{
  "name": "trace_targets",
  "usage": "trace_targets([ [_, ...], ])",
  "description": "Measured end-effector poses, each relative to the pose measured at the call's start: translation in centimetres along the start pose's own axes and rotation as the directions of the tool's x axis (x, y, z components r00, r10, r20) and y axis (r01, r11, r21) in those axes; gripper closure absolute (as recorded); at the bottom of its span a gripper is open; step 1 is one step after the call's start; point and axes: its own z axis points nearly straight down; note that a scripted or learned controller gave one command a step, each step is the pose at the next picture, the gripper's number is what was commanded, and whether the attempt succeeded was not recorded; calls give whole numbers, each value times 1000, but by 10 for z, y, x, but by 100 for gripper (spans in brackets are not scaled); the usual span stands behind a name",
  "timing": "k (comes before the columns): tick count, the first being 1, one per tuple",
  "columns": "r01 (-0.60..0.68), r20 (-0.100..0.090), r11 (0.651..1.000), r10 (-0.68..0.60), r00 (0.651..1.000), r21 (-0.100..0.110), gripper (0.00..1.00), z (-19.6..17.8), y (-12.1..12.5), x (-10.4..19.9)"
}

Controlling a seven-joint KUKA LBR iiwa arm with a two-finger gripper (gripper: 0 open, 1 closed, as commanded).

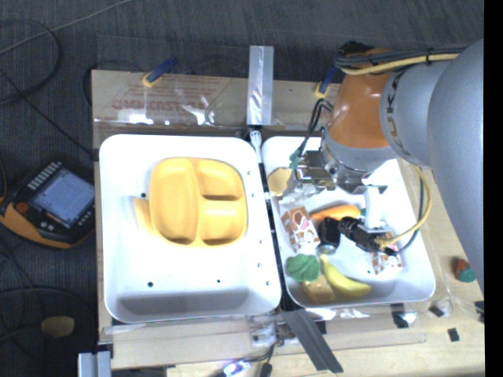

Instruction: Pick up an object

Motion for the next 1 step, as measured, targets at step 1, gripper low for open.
trace_targets([
  [1, 62, 1, 998, -62, 998, -3, 100, -92, 5, -44],
])
